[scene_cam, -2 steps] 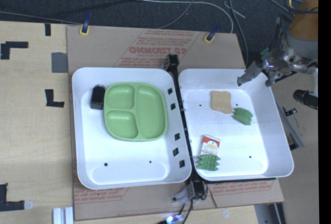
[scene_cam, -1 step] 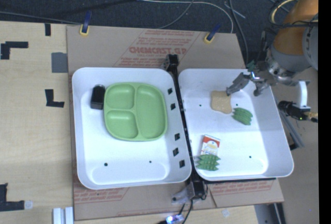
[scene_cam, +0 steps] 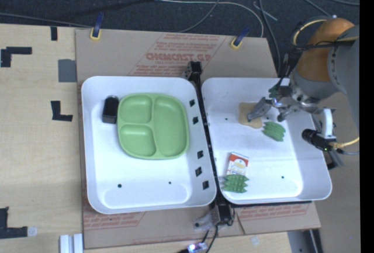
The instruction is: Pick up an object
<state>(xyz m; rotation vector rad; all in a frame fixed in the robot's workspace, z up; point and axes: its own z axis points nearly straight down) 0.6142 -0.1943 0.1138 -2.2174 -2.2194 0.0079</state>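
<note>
Hand [scene_cam: 270, 107] low over the right bin [scene_cam: 292, 187], near its far edge, with its fingers spread above a tan piece [scene_cam: 248, 115]; nothing sits between them.

Just beside the hand, toward the bin's right wall, lies a green toy [scene_cam: 274, 131], touching neither the hand nor the tan piece as far as can be seen. Near the bin's front left corner lie a small white and orange packet [scene_cam: 236, 163], its printing too small to read, and a green leafy toy [scene_cam: 235, 183] at its near end. In the left bin [scene_cam: 99, 187] a green divided plate [scene_cam: 153, 125] rests in the middle, with a small black block [scene_cam: 110, 109] touching its left rim. Cardboard [scene_cam: 169, 50] under both bins, on the table [scene_cam: 35, 146], carries red printing that cannot be read with any certainty.
</note>
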